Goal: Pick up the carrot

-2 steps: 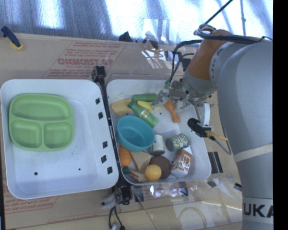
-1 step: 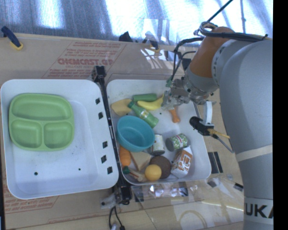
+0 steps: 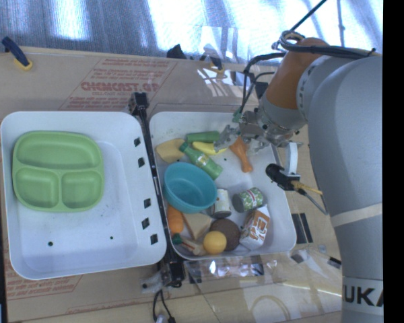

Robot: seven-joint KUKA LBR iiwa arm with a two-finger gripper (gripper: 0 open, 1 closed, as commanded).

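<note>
A green divided tray (image 3: 57,170) lies at 9 o'clock in the left bin (image 3: 27,258). In the right bin (image 3: 283,237), a blue bowl (image 3: 189,186) sits centre, with a green bottle (image 3: 203,159) at its 1 o'clock. The carrot (image 3: 241,155) lies tilted at the bin's 1 o'clock, touching the gripper (image 3: 244,134); whether it is spread or pinching cannot be told.

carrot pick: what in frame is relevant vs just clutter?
Relevant:
carrot, right bin
end effector, right above the carrot
right bin

Clutter:
blue bowl
green bottle
banana
green can
yellow ball
green divided plate, left bin
</note>
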